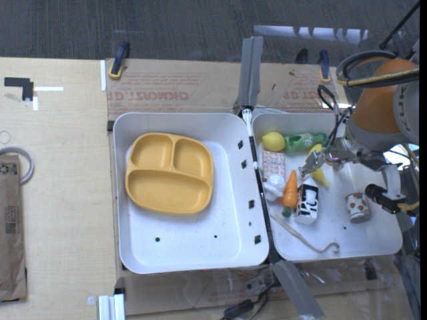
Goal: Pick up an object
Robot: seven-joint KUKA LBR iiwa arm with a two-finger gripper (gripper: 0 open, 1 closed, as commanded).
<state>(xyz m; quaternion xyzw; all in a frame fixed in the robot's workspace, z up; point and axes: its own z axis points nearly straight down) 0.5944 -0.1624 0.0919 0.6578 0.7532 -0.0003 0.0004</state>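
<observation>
In the right bin (373, 242) lie a yellow lemon (273, 141), a green bottle (304, 141), an orange carrot (289, 189), a black-and-white can (307, 203), a white packet with red print (273, 166) and a small patterned cup (358, 207). My gripper (313, 163) hangs low over the bin's middle, just right of the carrot's tip and below the green bottle. A yellow piece, perhaps a banana (321, 176), peeks out right under it. Nothing visibly sits in the gripper.
The left bin (193, 239) holds a yellow divided plate (170, 173). A thin tan cord with a hook (310, 240) lies at the right bin's front. The arm's orange band (380, 105) looms over the bin's back right corner. A brown bag (10, 219) lies far left.
</observation>
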